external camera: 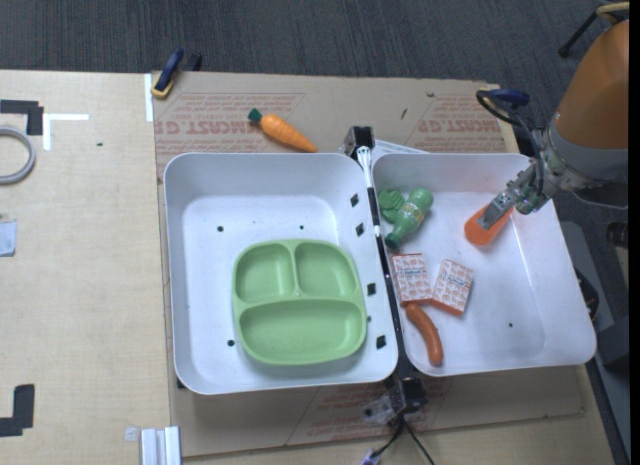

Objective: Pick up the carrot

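The table (pixel 80 283) bears two bins (pixel 190 283) (one under the end effector (pixel 518 198)); a carrot (pixel 284 131) lies far left of it, outside.

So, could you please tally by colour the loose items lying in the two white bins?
Green: 2, the divided plate and the green toy vegetable
Orange: 2, the sausage-shaped piece and the orange piece by the gripper
Red-and-white: 2, the packets
Total: 6
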Controlling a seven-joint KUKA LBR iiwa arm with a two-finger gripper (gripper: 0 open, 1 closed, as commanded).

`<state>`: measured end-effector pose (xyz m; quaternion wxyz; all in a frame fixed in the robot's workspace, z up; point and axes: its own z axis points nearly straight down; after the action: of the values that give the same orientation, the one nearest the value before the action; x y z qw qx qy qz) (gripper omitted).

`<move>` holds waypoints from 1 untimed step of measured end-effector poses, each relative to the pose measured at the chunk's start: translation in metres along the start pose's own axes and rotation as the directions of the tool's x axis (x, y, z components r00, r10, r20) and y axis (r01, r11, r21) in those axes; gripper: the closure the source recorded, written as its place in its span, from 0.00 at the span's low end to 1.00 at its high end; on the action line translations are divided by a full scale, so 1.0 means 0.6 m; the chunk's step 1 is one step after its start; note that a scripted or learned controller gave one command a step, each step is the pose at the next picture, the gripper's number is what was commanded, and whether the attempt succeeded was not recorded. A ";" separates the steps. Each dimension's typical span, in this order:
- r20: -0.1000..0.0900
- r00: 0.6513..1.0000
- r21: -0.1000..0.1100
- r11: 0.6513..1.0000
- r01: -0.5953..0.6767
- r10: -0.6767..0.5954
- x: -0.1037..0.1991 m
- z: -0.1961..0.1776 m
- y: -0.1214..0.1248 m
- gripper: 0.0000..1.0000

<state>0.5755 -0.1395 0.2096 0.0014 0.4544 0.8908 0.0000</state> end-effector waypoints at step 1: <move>-0.002 0.996 0.001 0.996 -0.090 0.090 0.066 0.195 0.003 1.00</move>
<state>0.5539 -0.1068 0.0926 0.0002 0.4942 0.8693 0.0000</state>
